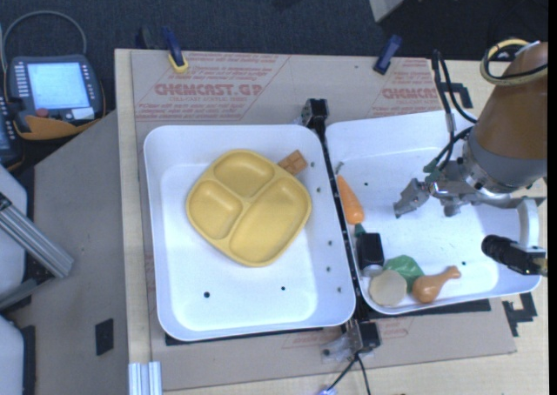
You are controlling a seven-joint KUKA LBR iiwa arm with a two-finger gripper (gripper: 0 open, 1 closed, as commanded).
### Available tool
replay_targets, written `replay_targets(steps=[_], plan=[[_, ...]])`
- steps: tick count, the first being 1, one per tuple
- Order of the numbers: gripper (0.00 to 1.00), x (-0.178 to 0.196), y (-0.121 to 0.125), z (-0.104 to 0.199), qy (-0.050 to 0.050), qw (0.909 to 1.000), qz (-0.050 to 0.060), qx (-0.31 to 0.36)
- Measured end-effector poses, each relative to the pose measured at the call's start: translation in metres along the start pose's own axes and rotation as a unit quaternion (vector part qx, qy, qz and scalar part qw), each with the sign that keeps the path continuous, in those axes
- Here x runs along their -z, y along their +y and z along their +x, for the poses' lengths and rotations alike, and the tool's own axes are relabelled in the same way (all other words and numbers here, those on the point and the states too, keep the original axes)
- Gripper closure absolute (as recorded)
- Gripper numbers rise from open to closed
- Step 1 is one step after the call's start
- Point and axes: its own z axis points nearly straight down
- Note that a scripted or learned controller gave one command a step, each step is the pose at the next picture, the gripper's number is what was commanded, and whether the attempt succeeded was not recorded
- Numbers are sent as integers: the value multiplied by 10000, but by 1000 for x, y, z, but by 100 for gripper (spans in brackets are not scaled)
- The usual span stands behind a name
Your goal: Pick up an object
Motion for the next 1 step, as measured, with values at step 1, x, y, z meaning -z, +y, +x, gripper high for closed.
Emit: replay_targets(steps=[1], plan=[[0,8,3,1,-9,10000,-77,17]])
